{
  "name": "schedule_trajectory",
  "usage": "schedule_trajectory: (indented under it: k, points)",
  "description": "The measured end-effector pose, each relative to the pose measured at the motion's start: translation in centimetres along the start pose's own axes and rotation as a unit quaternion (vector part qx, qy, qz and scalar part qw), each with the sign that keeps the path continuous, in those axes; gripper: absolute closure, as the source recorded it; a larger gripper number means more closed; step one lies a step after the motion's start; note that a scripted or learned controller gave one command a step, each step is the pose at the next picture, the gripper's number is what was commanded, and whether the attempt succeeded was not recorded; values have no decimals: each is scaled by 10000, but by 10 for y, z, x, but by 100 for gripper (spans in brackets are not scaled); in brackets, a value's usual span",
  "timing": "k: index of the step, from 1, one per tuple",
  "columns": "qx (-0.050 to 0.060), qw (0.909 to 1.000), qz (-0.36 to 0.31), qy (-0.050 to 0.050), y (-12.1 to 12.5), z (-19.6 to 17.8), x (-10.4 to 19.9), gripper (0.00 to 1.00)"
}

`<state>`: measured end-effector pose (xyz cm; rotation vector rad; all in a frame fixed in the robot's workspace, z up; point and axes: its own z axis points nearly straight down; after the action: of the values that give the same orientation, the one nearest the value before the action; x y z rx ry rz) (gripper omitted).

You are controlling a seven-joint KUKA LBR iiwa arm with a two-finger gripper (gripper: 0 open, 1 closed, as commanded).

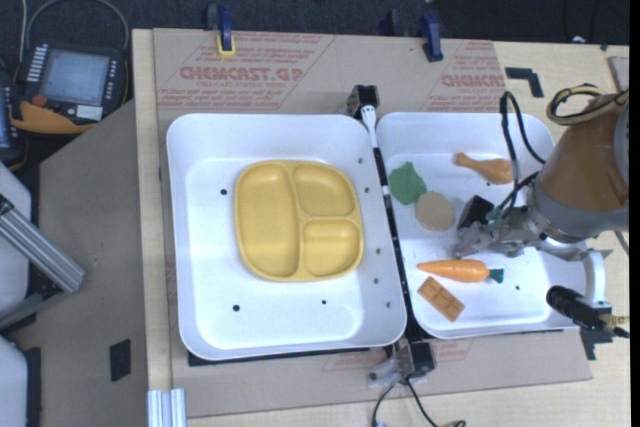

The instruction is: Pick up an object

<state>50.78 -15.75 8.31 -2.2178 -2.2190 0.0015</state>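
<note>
A: Where is the gripper (478, 237)?

B: Low in the right white bin (520, 315), just above the orange plastic toy carrot (455, 269).

A: Clenched?

B: Cannot tell.

A: How would the carrot handle?

B: Likely light, stiff, slippery; pinch its thick middle.

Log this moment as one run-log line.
hand: low in right bin, above carrot | grasp: unconfirmed | nearby: cookie, cracker | yellow divided plate: left bin

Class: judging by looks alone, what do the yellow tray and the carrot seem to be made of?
Tray: probably moulded plastic, matte yellow, with smooth rounded compartments. Carrot: likely plastic toy food, uniformly orange with a green tip; too small to be certain.
</note>
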Motion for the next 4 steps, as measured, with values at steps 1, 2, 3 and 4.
schedule_trajectory:
  k: [1,2,3,4]
  points:
    - [-17,10000,9,-12,0,-12,-1,100]
    - [-48,10000,10,-28,-4,-65,-10,100]
    - [-62,10000,-3,-30,-3,-130,-11,100]
    - [-58,10000,-7,-28,-2,-174,-6,100]
